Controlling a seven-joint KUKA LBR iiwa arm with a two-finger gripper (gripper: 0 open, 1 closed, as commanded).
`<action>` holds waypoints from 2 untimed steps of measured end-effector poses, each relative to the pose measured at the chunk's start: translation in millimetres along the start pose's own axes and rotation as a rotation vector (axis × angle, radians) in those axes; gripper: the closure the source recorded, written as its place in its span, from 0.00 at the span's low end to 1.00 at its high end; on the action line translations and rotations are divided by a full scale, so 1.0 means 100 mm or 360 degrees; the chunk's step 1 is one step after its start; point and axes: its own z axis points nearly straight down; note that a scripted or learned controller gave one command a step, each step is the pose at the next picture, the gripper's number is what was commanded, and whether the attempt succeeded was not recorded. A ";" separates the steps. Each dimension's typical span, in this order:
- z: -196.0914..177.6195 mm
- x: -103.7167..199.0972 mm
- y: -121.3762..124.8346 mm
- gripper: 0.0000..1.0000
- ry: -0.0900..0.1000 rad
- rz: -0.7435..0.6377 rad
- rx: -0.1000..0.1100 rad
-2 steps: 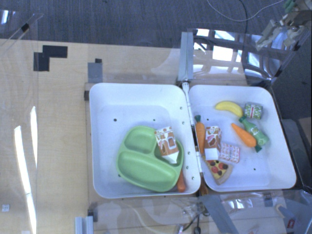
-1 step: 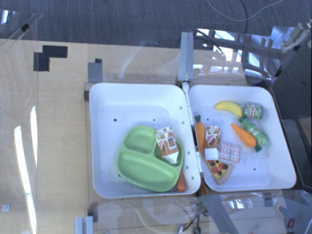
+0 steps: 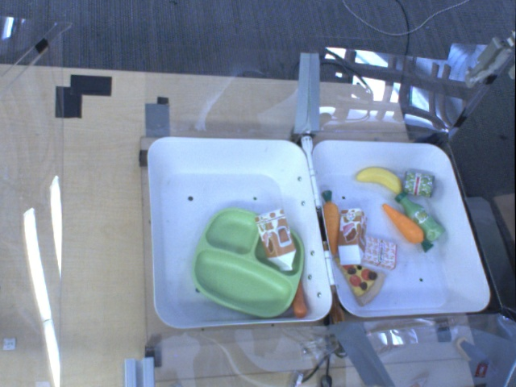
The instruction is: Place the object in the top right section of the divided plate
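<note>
Two white bins sit side by side on the tabletop.

Left bin:
- Green plate lies in the lower middle, its right edge close to the bin's right wall.
- Carton, printed in orange and white, rests in the plate's top right section. It leans, with its top toward the far side and its white base toward the near rim of that section.
- The plate's top left section and its large near section are bare.
- Orange piece is wedged just beside the plate's lower right edge, against the bin wall. What it is cannot be told.

Right bin:
- Long carrot lies along the left wall, green tip pointing away.
- Second carton sits just beside it, with a white block touching its near end.
- Pink packet lies right of the block.
- Pizza slice lies just below both, nearest the front wall.
- Banana lies toward the far wall, with a green can just to its right.
- Short carrot lies at a slant, touching a green item on its right.

Surroundings:
- A grey post stands at the far end of the seam between the bins.
- Black marks sit on the tabletop at far left.
- A thin cable loops over the dark floor beyond.
- A metal frame stands behind the right bin.

Nothing lies over the carton or across the plate.
</note>
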 end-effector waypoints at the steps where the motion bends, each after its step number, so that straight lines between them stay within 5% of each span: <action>1: 0.00 0.00 0.00 0.00 0.0000 -0.0082 0.0001; 2: 0.00 0.00 0.01 0.00 0.0000 -0.0084 0.0000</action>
